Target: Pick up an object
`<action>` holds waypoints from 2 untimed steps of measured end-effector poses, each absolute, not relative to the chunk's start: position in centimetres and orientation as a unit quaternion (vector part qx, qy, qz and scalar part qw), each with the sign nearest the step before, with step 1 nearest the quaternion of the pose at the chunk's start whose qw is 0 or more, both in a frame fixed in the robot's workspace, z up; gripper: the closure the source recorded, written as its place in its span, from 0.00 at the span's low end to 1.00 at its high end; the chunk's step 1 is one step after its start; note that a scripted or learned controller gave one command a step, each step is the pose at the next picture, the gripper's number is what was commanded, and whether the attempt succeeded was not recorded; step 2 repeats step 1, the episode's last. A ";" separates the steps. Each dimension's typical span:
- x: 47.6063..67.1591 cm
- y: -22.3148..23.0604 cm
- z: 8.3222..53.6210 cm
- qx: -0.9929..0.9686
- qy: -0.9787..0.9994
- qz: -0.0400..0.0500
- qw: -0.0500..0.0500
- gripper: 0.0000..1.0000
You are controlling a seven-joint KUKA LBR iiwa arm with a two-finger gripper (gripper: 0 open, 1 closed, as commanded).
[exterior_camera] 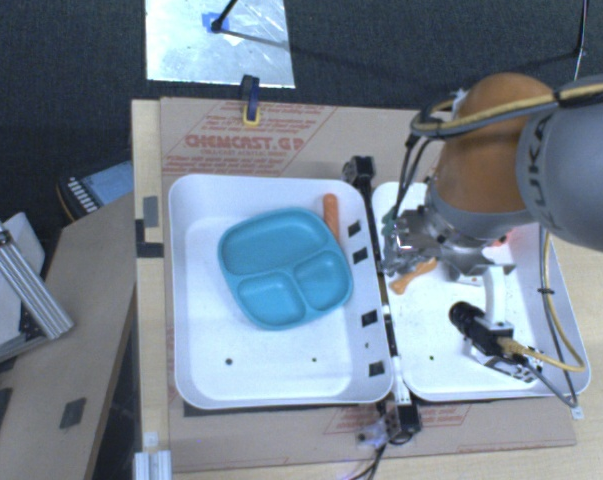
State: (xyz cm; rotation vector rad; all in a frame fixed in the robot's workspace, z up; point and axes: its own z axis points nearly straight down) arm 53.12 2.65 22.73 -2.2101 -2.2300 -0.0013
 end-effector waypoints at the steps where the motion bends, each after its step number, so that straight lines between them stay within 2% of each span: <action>1: 52.1 7.5 21.6 -0.704 -0.710 0.000 0.001 1.00; 2: 52.1 7.5 21.6 -0.704 -0.710 0.000 0.001 1.00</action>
